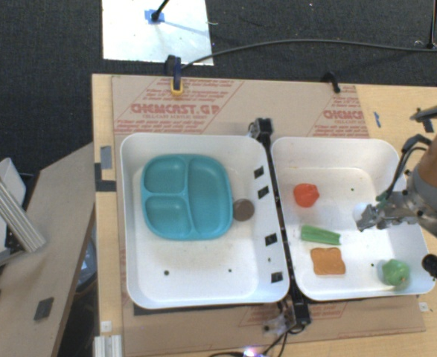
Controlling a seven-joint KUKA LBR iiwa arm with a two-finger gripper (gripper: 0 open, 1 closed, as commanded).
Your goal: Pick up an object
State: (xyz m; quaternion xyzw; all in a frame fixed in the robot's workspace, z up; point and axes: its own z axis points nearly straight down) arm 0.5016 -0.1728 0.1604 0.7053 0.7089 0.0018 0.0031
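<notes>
Roughly, the step in hand looks like the approach: the arm [435, 177] reaches over the right bin [337, 149] and nothing is lifted yet. The left bin [196, 292] holds a teal tray [186, 197] and a brown disc [243, 210]. In the right bin lie a toast piece [327, 261], a green pod [320, 235], a red lump [305, 194] and a green ball [395, 272]. The gripper [368, 219] hangs low near the pod; whether it is spread or pressed together, I cannot tell. The pod, the likeliest target, runs left to right, tilted slightly down to the right, so the next move calls for closing across its narrow width.
</notes>
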